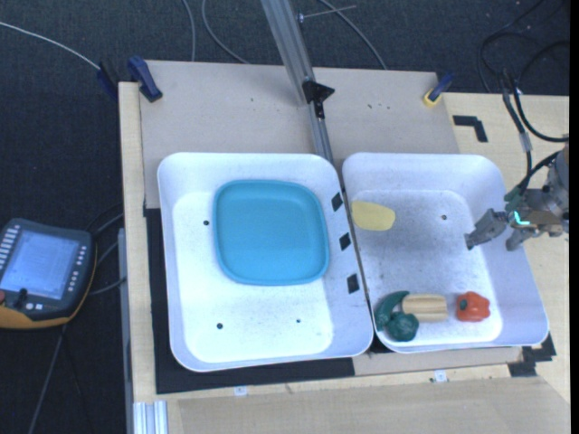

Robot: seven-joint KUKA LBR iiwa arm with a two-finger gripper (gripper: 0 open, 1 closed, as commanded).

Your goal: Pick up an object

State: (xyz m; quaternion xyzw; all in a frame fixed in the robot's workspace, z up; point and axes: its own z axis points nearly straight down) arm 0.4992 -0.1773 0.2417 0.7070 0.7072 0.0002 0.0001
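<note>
The fingers (493,229) are spread apart with nothing between them, one dark finger (479,231) jutting left over the right bin's (425,165) right wall. Behind them the wrist runs level toward the right edge, low over the bin rim, a small green light glowing on it. Along the bin's near wall lie a green piece (396,316), a tan block (426,307) and a red piece (471,306), well apart from the fingers. A yellow piece (373,215) rests near the bin's left wall. A blue plate (270,231) sits in the left bin (181,242) on the tabletop (226,107).
</note>
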